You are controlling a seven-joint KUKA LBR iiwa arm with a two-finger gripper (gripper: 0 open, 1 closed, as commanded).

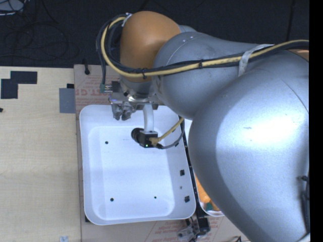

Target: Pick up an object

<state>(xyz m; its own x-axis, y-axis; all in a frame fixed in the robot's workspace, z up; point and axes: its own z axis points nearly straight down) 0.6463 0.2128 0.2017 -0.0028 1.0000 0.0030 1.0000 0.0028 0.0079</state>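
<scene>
Nothing you can read here.
You'll see red lettering on the brown cardboard sheet (84,87) under the white bin (87,175), at its far left corner and below its near edge, but it's too small and skewed to make out.

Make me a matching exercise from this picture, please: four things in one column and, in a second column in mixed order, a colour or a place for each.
Things:
1. bin
2. arm band
3. pincer
4. bench patch

Colour or place:
A. grey
B. orange
C. white
D. at the bin's upper edge in the view

Pairs: 1-C, 2-B, 3-D, 4-A.
</scene>
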